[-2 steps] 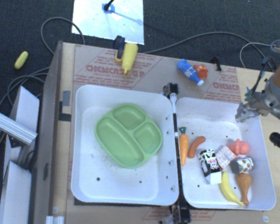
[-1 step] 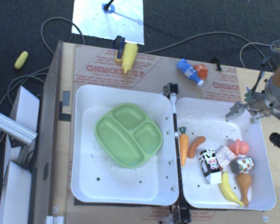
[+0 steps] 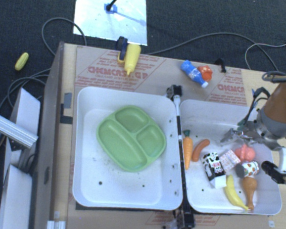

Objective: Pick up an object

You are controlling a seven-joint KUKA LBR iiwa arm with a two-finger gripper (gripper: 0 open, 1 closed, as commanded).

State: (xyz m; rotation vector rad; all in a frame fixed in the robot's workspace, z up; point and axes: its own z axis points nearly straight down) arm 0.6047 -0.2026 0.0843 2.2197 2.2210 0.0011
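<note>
Hand (image 3: 240,133) over right bin's (image 3: 194,206) far-right side, above pink toy (image 3: 246,152); grip state can't tell. Prob. light, stiff plastic, rounded, slippery; best pinched across middle.

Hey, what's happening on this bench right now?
A robot arm reaches in over the right bin, which holds toy food: a carrot, a sausage, a banana and a drumstick. Its claw hovers near the bin's back. The left bin holds a green divided plate.
</note>
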